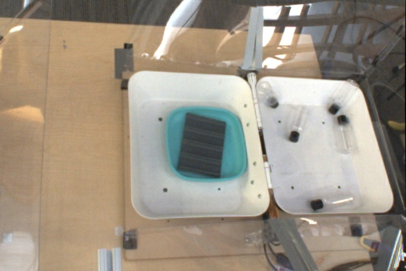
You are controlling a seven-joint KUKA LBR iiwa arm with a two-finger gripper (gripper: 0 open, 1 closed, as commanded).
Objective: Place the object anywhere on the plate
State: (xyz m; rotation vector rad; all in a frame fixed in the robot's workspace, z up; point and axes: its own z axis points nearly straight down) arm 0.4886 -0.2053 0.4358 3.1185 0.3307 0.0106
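the dark ribbed block (pixel 202 146) lay flat on the teal plate (pixel 238 155), near the plate's middle, long side running up and down the view. plate sat in the left bin (pixel 146 136) on the counter (pixel 63 136). right bin (pixel 368 174) held several clear vials (pixel 346 135) with black caps, scattered apart. tool state: cannot tell. with no tool to go by, places here are given by bin and plate.
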